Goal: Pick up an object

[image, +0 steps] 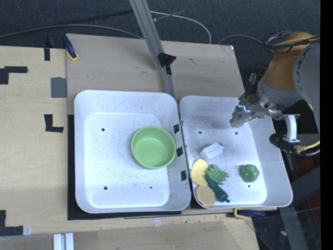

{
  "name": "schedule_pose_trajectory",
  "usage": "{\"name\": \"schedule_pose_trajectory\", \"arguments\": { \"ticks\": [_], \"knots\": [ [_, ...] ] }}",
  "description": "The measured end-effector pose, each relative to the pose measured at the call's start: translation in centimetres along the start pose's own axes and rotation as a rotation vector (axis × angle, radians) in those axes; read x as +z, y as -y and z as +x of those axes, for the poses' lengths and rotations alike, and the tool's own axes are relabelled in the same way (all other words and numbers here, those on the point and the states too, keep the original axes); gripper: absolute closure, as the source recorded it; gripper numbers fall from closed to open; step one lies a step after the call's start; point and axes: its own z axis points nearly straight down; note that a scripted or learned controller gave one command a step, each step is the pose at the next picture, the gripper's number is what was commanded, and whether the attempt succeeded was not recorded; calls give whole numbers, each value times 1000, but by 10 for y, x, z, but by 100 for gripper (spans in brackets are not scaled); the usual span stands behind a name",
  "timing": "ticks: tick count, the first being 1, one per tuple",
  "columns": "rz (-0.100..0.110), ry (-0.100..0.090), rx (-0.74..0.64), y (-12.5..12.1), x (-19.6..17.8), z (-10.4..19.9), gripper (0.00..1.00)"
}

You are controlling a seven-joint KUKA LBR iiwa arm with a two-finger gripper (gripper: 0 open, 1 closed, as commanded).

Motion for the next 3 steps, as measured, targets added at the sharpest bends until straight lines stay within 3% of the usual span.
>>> {"name": "schedule_pose_trajectory", "arguments": {
  "ticks": [2,3],
  "knots": [
    [-2,1,0,1,-106,0,100],
    [3,-3,-5,16,-113,53,100]
  ]
}}
